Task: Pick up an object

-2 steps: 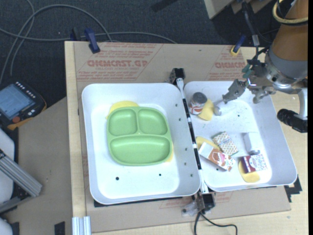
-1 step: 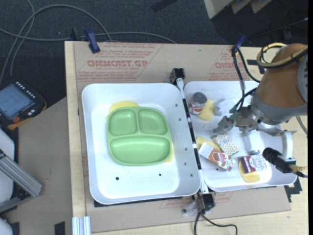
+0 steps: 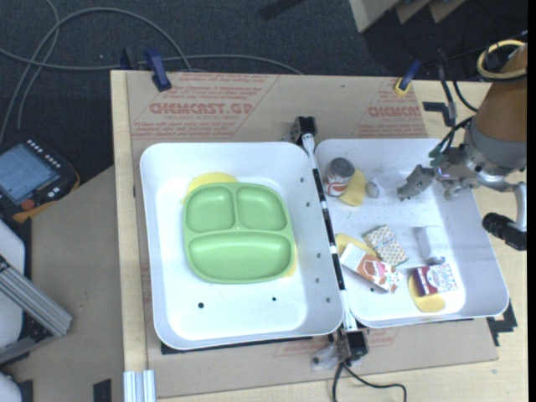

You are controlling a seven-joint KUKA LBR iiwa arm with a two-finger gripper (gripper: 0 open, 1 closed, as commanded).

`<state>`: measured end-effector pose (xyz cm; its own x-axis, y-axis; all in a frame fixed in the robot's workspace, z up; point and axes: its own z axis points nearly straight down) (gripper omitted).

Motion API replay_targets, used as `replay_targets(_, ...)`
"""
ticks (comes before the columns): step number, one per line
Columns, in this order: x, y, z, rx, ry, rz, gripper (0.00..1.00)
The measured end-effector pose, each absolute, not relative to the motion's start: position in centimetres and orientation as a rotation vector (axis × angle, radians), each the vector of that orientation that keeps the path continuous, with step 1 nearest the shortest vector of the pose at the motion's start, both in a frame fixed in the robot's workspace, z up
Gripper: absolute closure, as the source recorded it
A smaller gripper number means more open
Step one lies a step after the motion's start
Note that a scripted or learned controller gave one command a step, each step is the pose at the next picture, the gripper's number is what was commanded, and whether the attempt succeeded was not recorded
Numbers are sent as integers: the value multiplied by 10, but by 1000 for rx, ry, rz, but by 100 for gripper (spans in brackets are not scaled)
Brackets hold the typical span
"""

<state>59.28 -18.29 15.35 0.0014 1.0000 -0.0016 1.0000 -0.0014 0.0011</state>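
nearest me in the right bin (image 3: pixel 494 296) lie a red-and-yellow packet (image 3: pixel 432 285) and a patterned packet (image 3: pixel 384 243); the can (image 3: pixel 339 177) sits farther back. the gripper (image 3: pixel 421 180) hovers above with jaws spread, holding nothing. i'd centre over one packet before descending.

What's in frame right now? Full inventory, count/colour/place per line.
Bins: 2, white, side by side on the bench.
Divided tray: 1, green, middle of the left bin, yellow edge showing beneath it.
Can: 1, silver and red, right bin, far left corner.
Yellow piece: 1, yellow, touching the can.
Patterned packet: 1, white with dots, right bin, centre.
Orange-white packet: 1, near the divider, near side.
Grey block: 1, grey, right of centre.
Red-labelled item: 1, red, white and yellow, near right corner.
Clamps: 2, blue, far bench edge.
Handheld pendant: 1, black and orange, off the bench on the left.
Arm: 1, grey with an orange band, right.
Gripper: 1, grey, over the right bin's far side.
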Motion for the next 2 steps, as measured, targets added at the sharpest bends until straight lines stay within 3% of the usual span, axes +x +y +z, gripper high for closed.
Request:
replay_targets(1,542,-92,137,2222,2224,-1,0)
replay_targets(2,566,-100,84,2223,2222,-2,0)
